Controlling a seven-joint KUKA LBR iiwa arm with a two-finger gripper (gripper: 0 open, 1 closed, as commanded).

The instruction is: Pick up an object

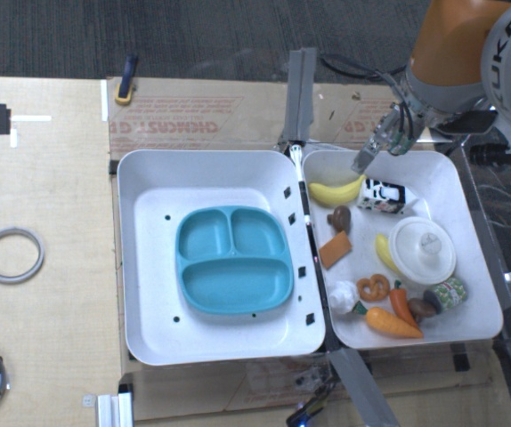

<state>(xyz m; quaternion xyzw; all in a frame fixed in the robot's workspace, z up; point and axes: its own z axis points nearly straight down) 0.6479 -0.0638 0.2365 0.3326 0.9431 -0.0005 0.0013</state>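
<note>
Camera view shows the end effector (pixel 365 160) hanging over the far edge of the right bin (pixel 466 203), just above the upper end of a yellow banana (pixel 336 190); whether it is apart or together cannot be told, and nothing shows clamped in it. Beside the banana lies a black-and-white carton (pixel 384 195), with a white lidded bowl (pixel 423 248) nearer the camera. A pretzel (pixel 373 286) and an orange carrot (pixel 392 322) lie by the near wall. The left bin (pixel 140 238) carries a teal divided plate (pixel 234 259) on the surface (pixel 42 167).
</note>
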